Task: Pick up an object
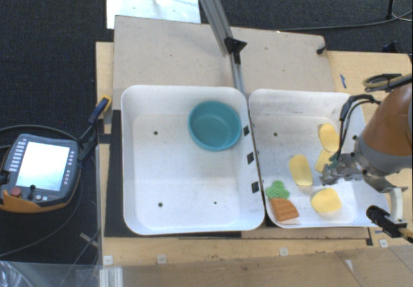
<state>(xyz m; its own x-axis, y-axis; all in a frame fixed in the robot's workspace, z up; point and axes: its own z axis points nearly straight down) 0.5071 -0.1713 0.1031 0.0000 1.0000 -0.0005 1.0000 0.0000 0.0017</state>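
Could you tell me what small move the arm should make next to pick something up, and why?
Probably a short descent. The gripper sits over the right bin among yellow pieces, with one yellow piece just beside it and another just below it in the view, and nothing is seen between its fingers.

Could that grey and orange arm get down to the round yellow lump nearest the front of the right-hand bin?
Probably yes. The round yellow lump lies apart from its neighbours in the right-hand white bin, nothing lies on top of it, and the gripper is just behind it. The bin's front wall sits close, which might crowd the approach.
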